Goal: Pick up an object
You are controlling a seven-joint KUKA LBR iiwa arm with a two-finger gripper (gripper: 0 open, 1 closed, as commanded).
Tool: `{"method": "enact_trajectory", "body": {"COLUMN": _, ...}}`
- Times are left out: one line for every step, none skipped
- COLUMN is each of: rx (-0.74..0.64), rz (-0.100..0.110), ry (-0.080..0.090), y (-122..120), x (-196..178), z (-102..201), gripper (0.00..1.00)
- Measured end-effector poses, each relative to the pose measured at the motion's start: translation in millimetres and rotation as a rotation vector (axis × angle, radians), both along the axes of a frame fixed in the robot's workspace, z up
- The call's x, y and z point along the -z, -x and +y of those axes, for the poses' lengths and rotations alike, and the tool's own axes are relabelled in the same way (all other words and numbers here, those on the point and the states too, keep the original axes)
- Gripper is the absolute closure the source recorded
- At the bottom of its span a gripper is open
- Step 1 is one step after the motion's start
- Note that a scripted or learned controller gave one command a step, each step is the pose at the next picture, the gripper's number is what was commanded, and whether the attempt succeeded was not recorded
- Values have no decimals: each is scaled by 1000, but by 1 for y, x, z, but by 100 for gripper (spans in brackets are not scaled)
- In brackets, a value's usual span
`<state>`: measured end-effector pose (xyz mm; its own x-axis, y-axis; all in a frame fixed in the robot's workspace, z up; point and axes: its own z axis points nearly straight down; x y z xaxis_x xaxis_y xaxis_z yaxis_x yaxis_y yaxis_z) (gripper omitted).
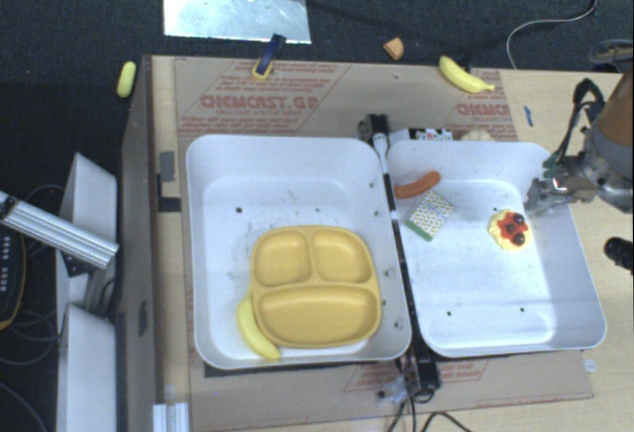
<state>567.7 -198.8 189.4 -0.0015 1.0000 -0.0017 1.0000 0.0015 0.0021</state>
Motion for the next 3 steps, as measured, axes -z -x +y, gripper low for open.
{"method": "enact_trajectory", "body": {"rx": -2, "rz": -1, "ry": -1, "y": -11, "x": -1, "z": -7, "gripper": 100}}
{"method": "enact_trajectory", "body": {"rx": -3, "rz": 0, "ry": -1, "y": 8, "x": -10, "z": 16, "gripper": 100}}
{"method": "enact_trajectory", "body": {"rx": -1, "rz": -1, "ry": 0, "y": -20, "x": -5, "z": -8, "gripper": 100}}
